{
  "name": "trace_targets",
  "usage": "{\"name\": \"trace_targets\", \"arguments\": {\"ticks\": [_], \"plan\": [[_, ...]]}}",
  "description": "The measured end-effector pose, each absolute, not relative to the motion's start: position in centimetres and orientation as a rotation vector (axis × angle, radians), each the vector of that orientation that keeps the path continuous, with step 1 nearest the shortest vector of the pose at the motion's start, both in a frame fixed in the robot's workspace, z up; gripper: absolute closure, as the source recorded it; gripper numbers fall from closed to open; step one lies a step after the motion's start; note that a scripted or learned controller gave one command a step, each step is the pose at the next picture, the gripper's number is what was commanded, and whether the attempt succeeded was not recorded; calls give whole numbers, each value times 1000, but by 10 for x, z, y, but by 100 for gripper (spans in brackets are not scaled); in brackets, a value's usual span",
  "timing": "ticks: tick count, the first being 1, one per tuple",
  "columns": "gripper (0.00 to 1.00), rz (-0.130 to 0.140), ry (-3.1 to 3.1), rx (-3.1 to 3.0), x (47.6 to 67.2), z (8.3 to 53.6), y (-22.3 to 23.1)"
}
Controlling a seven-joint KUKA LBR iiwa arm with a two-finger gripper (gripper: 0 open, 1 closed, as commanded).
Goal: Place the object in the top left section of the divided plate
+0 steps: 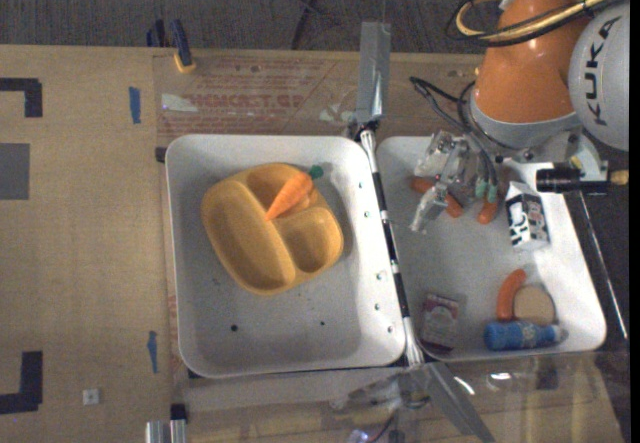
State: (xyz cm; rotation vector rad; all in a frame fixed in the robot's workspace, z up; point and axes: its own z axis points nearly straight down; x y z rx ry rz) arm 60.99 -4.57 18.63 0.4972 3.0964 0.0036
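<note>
Hovering over the upper left part of the right bin (590, 321), the gripper (447, 193) hangs below the grey and orange arm (530, 61), which comes in from the right. Nothing visibly sits between its fingers; whether they stand wide or narrow I cannot tell, too blurred and cluttered there. Small orange and teal bits lie just beside the gripper on the bin floor, too small to identify.

Right bin contents: a small black-and-white carton (526, 218) right of the gripper, near the bin's right wall. Lower down, an orange sausage-shaped piece (510, 293) touching a tan bread-like slice (535, 305). Below those, a blue bottle (522, 335) lying on its side along the bottom edge. A small dark red packet (440, 319) at the bottom left of this bin.

Left bin (200, 331): yellow divided plate (270, 228) sits in the upper middle, rotated at an angle. A toy carrot (292, 194), orange with green tip, lies in the plate's upper section, its tip resting over the rim toward upper right. The plate's other two sections hold nothing.

Cardboard-covered bench (80, 261) around both bins, with blue tape marks and black corner marks at left.
</note>
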Motion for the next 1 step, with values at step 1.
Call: {"name": "trace_targets", "arguments": {"ticks": [1], "plan": [[0,0,3109,379,643,177,-118]]}}
